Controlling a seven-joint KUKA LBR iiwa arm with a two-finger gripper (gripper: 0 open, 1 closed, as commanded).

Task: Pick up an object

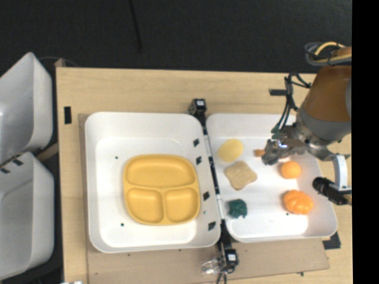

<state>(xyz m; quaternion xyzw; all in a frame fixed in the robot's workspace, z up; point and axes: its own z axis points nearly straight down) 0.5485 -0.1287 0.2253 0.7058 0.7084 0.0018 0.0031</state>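
The right bin (pixel 260 232) holds a pale yellow round piece (pixel 230 149), a tan bread-like slab (pixel 240 174), a dark green lump (pixel 237 208), a small orange ball (pixel 290 170) and a larger orange pumpkin-like piece (pixel 298 202). My gripper (pixel 273 153) hangs low over the bin's upper right part, just left of and above the small orange ball. A small orange bit (pixel 259 153) shows beside its fingers. The arm's orange band (pixel 328 96) rises behind it.
The left bin (pixel 100 218) holds a yellow three-compartment tray (pixel 160 188). Black clips (pixel 197 106) sit along the seam between the bins. White rounded housings (pixel 23 105) stand at the far left of the bench.
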